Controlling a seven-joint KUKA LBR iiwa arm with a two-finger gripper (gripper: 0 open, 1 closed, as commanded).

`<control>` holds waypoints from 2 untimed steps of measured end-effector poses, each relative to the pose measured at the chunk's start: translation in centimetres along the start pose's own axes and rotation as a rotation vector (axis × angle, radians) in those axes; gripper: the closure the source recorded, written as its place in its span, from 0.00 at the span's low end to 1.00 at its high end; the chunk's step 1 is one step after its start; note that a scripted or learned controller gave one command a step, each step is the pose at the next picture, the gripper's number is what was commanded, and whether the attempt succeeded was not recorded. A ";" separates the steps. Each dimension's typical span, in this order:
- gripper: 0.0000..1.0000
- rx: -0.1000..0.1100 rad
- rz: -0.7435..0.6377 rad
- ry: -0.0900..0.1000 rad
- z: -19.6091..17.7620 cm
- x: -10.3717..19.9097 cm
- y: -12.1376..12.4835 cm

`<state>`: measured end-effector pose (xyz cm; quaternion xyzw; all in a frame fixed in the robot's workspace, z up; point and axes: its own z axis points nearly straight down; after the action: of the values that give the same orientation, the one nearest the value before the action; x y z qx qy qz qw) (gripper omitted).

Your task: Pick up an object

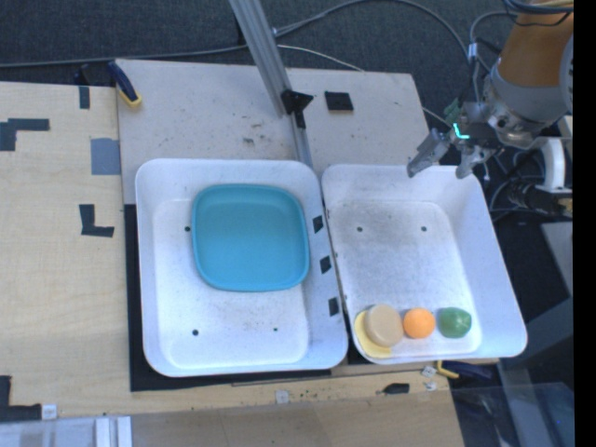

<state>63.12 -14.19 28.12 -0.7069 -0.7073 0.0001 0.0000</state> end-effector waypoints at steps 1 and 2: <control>0.00 0.000 0.000 0.000 0.0 0.0 0.0; 0.00 0.003 0.000 0.000 4.5 0.7 0.2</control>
<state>63.33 -13.49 23.62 -0.7069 -0.7073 0.0010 0.0013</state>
